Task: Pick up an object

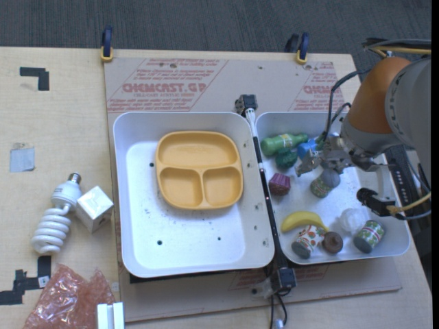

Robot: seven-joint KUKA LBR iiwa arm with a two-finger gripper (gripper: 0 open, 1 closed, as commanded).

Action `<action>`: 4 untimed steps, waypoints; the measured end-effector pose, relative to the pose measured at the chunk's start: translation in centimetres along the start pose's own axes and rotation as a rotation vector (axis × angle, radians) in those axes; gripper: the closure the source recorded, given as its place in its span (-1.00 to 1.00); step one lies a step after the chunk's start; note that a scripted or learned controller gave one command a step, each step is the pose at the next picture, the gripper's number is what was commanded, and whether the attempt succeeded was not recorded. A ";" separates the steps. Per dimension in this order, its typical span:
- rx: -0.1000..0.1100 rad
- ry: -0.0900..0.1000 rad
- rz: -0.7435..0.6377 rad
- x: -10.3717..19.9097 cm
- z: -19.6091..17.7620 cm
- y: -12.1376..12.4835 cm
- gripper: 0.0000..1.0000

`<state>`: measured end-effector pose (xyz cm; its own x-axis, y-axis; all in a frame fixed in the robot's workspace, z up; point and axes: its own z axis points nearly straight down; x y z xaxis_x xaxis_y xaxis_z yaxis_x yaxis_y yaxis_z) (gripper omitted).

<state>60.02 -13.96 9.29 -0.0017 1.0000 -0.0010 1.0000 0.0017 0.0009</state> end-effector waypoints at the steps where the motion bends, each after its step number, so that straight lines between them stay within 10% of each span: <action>1: 0.003 -0.001 -0.001 -5.1 0.0 5.8 -1.00; 2: 0.002 -0.003 -0.004 -5.0 -1.0 5.9 1.00; 3: 0.000 0.000 0.000 7.2 -10.0 5.5 1.00; 4: 0.000 -0.001 0.000 11.5 -28.4 3.0 1.00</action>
<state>62.95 -2.38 37.71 -0.0019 1.0000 -0.0017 1.0000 0.0019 0.0011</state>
